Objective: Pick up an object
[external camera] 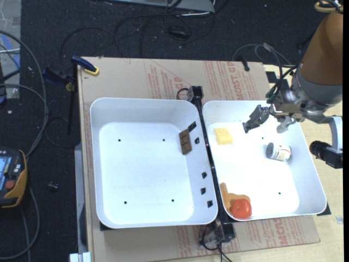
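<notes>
My gripper [269, 123] hangs over the back of the right bin [311, 184]. It is open, with nothing between its fingers. A yellow block [223, 136] lies on the bin floor just left of and below the dark fingertip [252, 121]. A small white cup [278, 152] lies on its side a little in front of the gripper. A red ball [240, 207] sits against an orange piece [230, 194] in the near left corner of the right bin. A brown block [186, 142] rests by the right wall of the left bin [109, 119].
The two bins meet at a dark divider [206, 152] with black clips. Cables and a clamp [84, 65] lie beyond the cardboard bench top. The arm's orange band [326, 42] stands high at the right edge.
</notes>
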